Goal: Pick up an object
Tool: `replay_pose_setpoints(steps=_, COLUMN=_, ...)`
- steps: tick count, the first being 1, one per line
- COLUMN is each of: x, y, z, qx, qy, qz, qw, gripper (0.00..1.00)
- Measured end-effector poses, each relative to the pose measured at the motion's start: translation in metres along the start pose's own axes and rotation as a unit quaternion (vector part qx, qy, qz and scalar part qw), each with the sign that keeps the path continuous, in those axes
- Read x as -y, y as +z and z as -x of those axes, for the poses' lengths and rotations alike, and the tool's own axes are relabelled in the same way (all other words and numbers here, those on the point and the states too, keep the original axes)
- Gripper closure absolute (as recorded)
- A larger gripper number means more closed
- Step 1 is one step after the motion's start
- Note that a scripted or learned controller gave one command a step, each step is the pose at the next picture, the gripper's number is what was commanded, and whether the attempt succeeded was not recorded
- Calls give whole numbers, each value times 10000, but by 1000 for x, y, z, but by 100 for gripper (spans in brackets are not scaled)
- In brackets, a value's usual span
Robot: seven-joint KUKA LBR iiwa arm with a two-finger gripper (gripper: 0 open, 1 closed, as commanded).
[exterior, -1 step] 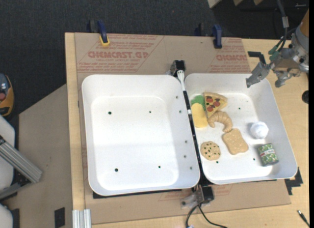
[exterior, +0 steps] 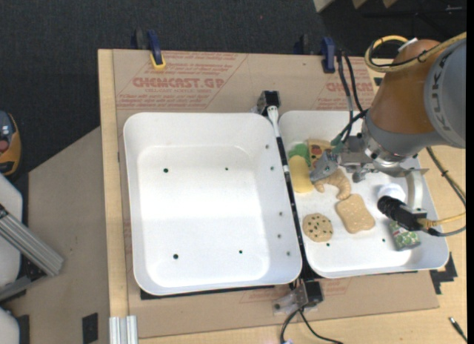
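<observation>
Arm (exterior: 415,98) hides part of right bin (exterior: 370,261); croissant (exterior: 337,181) half covered

In the right bin (exterior: 348,261) lie a round cookie (exterior: 318,227), a tan cracker (exterior: 356,215) at its 2 o'clock, and a yellow piece (exterior: 300,175) at its 11 o'clock.
</observation>
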State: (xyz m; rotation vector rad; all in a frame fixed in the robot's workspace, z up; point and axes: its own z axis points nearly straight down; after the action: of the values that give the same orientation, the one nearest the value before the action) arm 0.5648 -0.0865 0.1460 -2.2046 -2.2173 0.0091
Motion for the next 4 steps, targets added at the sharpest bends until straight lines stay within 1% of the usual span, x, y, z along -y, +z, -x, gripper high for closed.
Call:
replay_pose_setpoints(steps=1, x=-37, y=64, z=30, qx=39, qy=33, qz=77, qw=10000, gripper=0)
replay_pose_setpoints(steps=2, x=-100, y=59, z=43, qx=44, qy=14, qz=109, qw=9999, gripper=0)
replay_pose_setpoints(steps=3, x=-98, y=48, z=42, qx=40, qy=16, qz=95, qw=9999, gripper=100)
replay_pose_setpoints(steps=4, x=-103, y=-95, z=-16, qx=31, qy=-7, qz=162, qw=9999, gripper=100)
